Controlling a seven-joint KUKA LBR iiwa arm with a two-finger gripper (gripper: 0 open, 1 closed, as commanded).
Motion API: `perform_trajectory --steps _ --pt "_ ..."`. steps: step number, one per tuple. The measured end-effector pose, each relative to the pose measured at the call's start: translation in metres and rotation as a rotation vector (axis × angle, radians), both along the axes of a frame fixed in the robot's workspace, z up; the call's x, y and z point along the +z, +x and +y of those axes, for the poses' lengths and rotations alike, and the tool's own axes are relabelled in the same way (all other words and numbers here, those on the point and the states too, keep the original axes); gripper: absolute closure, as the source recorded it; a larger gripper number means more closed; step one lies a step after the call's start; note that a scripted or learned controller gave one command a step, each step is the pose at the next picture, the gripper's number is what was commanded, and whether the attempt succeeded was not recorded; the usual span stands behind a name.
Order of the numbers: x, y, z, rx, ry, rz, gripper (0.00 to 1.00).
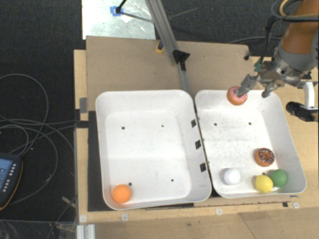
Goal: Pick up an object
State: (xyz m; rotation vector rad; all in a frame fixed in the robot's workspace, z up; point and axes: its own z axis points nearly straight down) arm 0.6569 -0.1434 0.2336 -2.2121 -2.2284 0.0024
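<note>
Arm enters from the upper right of the frame, orange band at the top right corner. Pincer (255, 89) sits over the top edge of the right bin (249, 133), fingers spread wide: one finger touches a pink donut (237, 95) at its right side, the other hangs well off to the right. Donut is not between the fingers, so no grip on it. Pink donut lies at the upper rim of the right bin, about mid-width of that rim.

Rest of right bin, lower right part: brown frosted donut (264, 157) near the right wall; below it a green ball (278, 178) and a yellow lemon-like object (263, 183) touching each other; white ball (231, 176) to their left, apart from them.

Left bin (144, 133): orange ball (121, 193) in the lower left corner, close to the wall.

Both bins sit side by side on the tan surface (214, 63). A grey pole (164, 24) slants in from the top centre. Cables and a handheld screen device (9, 176) at the left edge on the dark floor.
</note>
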Motion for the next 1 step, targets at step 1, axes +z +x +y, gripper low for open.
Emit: perform_trajectory --steps 1 --pt "-0.0428 0.0023 -0.0046 -0.004 -0.001 0.000 0.00"
